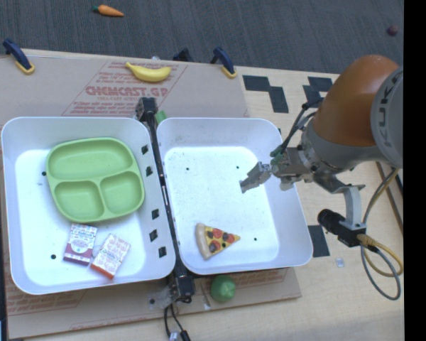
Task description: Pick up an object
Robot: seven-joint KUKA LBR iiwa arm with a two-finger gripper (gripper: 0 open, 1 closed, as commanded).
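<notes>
A toy pizza slice [214, 239] lies flat near the front of the right bin [287, 244]. My gripper [255, 178] hangs over the right side of that bin, up and to the right of the slice and well apart from it. Nothing shows between its fingers. In the left bin [14, 212] rest a green divided plate [95, 177] and two small red-and-white packets [81, 244] [111, 254] in front of it.
A yellow banana [149, 70] lies on the cardboard behind the bins. A green ball [224, 288] sits just in front of the right bin. An orange carrot [109, 10] lies on the floor at the back. Blue clamps [224, 61] hold the board's edge.
</notes>
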